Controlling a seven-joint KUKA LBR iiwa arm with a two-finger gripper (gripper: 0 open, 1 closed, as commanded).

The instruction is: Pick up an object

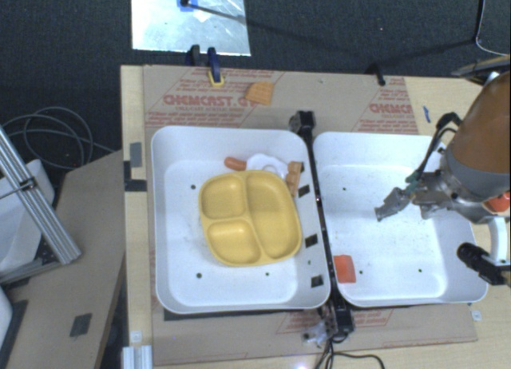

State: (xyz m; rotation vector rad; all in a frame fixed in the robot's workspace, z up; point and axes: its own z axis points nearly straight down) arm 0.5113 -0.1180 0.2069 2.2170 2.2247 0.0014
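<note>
Orange block (pixel 344 268) below-left of claw (pixel 389 206) (apart)

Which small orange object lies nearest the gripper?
The orange block in the right bin, alone there; the orange sausage and others lie in the left bin.

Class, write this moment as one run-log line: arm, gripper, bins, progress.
arm: over right bin | gripper: above bin floor, nothing between fingers | orange block: right bin | yellow tray: left bin | pick: not yet done
</note>
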